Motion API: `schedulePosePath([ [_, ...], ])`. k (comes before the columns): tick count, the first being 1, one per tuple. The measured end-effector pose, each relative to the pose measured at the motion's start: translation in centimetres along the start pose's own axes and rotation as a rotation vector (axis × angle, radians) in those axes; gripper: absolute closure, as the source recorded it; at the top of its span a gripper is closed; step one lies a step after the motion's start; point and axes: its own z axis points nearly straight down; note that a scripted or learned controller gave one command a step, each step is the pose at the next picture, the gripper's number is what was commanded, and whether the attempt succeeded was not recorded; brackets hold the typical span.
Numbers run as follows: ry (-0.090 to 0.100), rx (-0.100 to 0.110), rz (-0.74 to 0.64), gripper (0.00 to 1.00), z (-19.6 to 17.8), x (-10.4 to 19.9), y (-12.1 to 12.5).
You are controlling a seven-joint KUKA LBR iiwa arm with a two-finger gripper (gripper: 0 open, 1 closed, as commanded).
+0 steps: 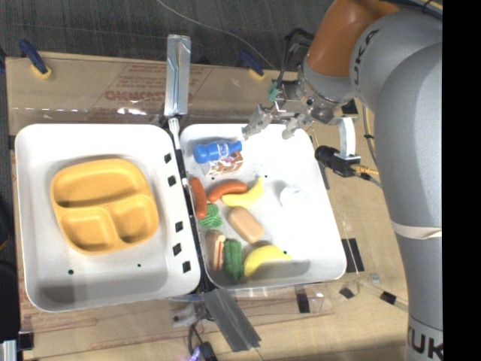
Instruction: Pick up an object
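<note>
My gripper (270,128) hangs over the back edge of the right bin (316,216), fingers spread open with nothing between them. Just to its left and below lies a blue bottle (216,151) with a white cap. Further toward the front lie an orange-red sausage (225,189), a second sausage (198,196) by the bin's left wall, a yellow banana (249,195), a tan bread roll (246,224), a green leafy piece (210,218), a hot dog (216,250), a green vegetable (234,258) and another yellow banana (262,259).
The left bin (30,201) holds a yellow divided tray (104,204). A metal bar (177,74) stands at the back between the two bins. The arm's grey body (406,126) fills the right side. Cardboard (98,81) lies behind the bins.
</note>
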Motion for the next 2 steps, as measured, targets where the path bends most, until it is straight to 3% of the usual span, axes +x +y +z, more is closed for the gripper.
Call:
schedulePosePath([
  [1, 0.000, 0.006, -0.058, 0.00, 7.8, -3.6, -7.8],
  [2, -0.001, -0.004, -0.253, 0.00, 11.2, -2.9, -4.3],
])
